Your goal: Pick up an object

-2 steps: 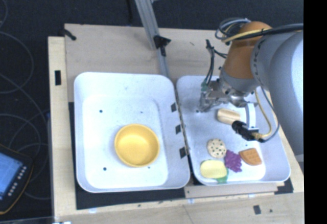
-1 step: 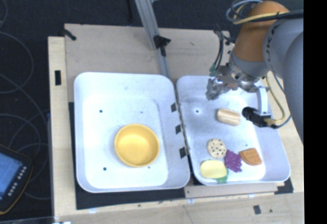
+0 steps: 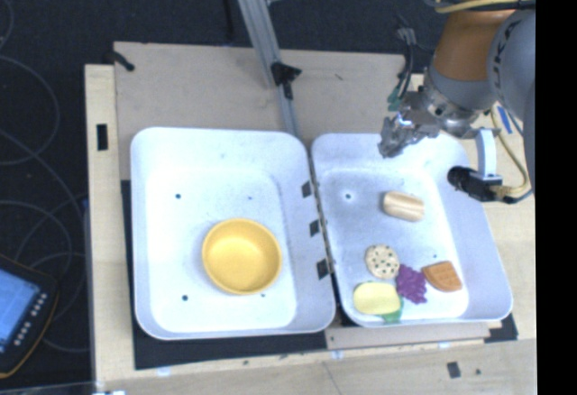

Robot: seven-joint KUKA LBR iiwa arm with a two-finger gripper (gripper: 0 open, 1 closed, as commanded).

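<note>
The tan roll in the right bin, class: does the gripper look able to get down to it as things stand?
Probably yes. The tan roll lies alone on bare bin floor, apart from the other items, and the gripper hangs just beyond it.

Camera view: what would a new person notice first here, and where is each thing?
The yellow bowl stands out first, alone in the left bin. Next come the small toy foods clustered at the near end of the right bin. The claw hangs over that bin's far edge, away from them.
</note>
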